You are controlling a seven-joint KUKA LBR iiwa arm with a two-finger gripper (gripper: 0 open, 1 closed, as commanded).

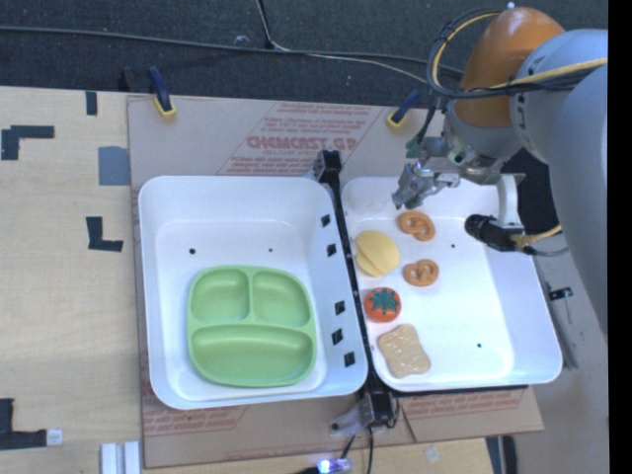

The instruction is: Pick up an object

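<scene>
Camera view: two shallow white bins are seen side by side on a cardboard-covered bench. The left bin (158, 265) holds a green divided plate (252, 326) with three compartments, smooth and plastic-looking. The right bin (494, 314) holds five toy food pieces: two brown pretzels, one (416, 226) near the far wall and another (421, 272) nearer the middle; a pale yellow rounded piece (376, 253) by the left wall; a red tomato (382, 304) with a green top; and a tan slice of bread (404, 351) near the front. The gripper (408, 197) is poised over the far part of the right bin, just beside the upper pretzel; nothing is seen between its fingers, and whether they are spread or closed cannot be told.
</scene>
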